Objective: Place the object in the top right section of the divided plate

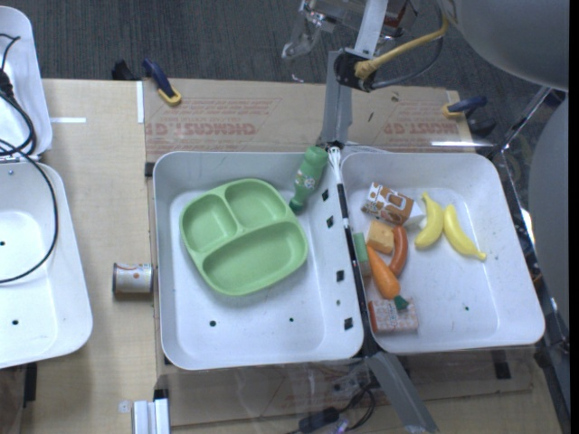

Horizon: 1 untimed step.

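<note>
Overhead slanted view of two shallow white bins side by side on a tabletop (90,107) of pale wood. The left bin (244,333) holds a green divided plate (244,236) with three sections, two smaller ones toward the far side and one long one toward the near side; none of them holds anything. A green bottle (308,179) lies tilted just beside the plate's far right edge, apart from the plate, its upper end near the wall shared by the two bins.

The right bin (488,306) holds two yellow bananas (448,226) lying close together, a small white-and-brown carton (389,205) whose printing is too small to read, an orange-yellow block (381,238), an orange carrot (384,277) next to a reddish-orange piece (399,250), and a pinkish block (394,316) near the front wall.

The pincer (312,27) hangs above the far edge of the tabletop, well apart from both bins, with nothing between its fingers; whether they are spread or closed cannot be told.

A cardboard sheet (271,120) behind the bins bears red lettering, upside down and mirrored, not legible. A small cylinder (133,278) lies on its side left of the left bin. Blue clamps (161,81) grip the tabletop's far edge.
</note>
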Motion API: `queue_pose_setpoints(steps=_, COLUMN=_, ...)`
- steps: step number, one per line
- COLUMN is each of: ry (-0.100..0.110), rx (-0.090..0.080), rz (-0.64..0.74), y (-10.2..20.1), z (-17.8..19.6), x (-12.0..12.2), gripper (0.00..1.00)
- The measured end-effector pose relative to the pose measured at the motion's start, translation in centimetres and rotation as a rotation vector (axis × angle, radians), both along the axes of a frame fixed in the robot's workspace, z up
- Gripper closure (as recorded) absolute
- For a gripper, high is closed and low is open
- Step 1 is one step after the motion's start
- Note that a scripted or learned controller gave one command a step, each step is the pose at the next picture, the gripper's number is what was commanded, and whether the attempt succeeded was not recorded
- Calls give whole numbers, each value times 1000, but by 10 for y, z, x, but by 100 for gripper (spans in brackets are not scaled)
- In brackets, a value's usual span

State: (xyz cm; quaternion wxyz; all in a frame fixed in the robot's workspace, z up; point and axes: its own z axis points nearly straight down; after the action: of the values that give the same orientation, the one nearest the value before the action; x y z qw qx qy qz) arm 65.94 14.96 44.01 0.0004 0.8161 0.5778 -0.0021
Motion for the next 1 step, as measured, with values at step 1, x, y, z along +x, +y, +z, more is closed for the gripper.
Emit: queue_pose_setpoints(steps=1, ry=0, rx=0, rz=56, y=22, z=0, x=0, gripper=0)
